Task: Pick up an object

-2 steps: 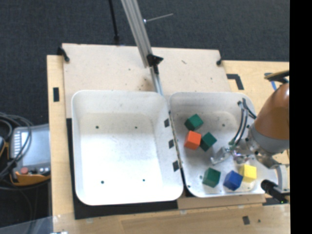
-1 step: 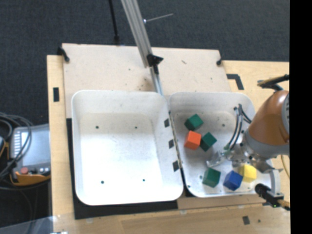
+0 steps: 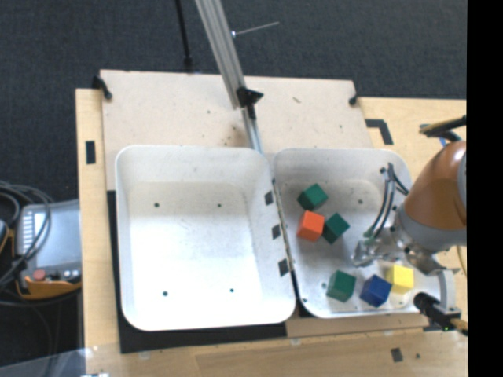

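Six small cubes are sitting in the right bin (image 3: 346, 163), toward the worktop's right edge: three green (image 3: 313, 196) (image 3: 336, 226) (image 3: 341, 285), one orange (image 3: 311, 225), one blue (image 3: 376, 290), one yellow (image 3: 400, 277). The end effector (image 3: 376, 250) is hanging just above the blue and yellow cubes; its state I cannot tell.

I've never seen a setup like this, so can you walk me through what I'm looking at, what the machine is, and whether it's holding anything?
This is one picture from a camera fixed above a workbench, looking down at a slant. The grey and orange shape at the right is a robot arm reaching in. Its end effector hangs over the right bin; I cannot make out anything held in it. Two shallow white bins sit side by side. The right one holds six small blocks: three green blocks, an orange block, a blue block and a yellow block. The left bin sits beside it. A metal pole stands behind the bins.
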Motion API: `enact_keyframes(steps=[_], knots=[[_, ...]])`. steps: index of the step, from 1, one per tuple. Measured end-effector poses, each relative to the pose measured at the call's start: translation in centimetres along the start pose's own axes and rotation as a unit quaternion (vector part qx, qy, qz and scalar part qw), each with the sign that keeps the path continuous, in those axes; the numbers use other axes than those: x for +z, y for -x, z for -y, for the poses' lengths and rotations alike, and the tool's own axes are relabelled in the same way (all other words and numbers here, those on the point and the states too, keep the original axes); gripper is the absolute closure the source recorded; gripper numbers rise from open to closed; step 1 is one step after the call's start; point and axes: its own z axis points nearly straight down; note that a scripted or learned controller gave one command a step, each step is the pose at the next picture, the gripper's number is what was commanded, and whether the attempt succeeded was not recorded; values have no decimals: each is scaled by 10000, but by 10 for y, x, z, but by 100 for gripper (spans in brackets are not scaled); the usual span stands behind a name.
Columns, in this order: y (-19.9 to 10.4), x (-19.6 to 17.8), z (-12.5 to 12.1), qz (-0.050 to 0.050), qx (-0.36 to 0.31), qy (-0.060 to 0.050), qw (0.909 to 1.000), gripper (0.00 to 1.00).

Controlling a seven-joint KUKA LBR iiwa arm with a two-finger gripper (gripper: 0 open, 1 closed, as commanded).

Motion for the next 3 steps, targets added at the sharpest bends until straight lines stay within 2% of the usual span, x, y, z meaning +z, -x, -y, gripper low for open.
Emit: enact_keyframes(steps=[3], knots=[[6,-178,-5,5,-70,0,10000,100]])
